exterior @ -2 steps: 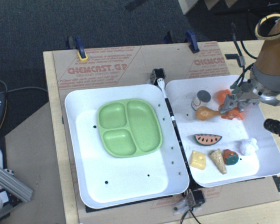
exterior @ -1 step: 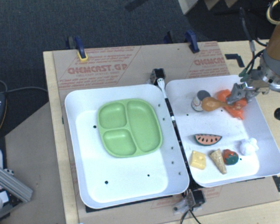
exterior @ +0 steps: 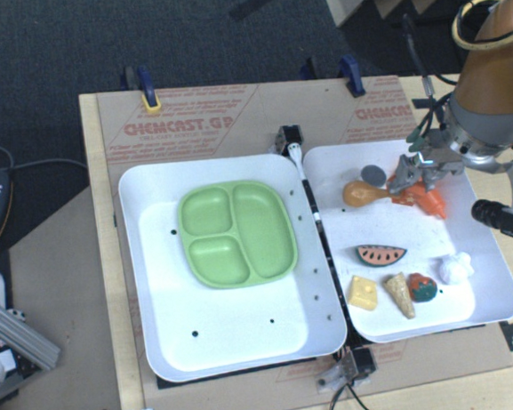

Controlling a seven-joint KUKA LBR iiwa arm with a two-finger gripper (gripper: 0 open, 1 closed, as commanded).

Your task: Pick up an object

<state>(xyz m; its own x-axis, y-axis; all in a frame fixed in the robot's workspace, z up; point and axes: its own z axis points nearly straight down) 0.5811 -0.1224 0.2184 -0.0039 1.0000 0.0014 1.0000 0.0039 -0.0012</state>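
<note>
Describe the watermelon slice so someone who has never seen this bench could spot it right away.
Look in the right bin, not the left bin with the green tray. The watermelon slice lies near that bin's middle, above the yellow cheese wedge and the cone. It alone is a red half-moon with dark seeds and a dark rind.

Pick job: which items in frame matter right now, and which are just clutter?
In play: end effector, orange carrot-like toy under it, right bin.

Lying about: green divided plate, watermelon slice, cheese wedge, cone, white lump, orange spoon-like toy.
</note>
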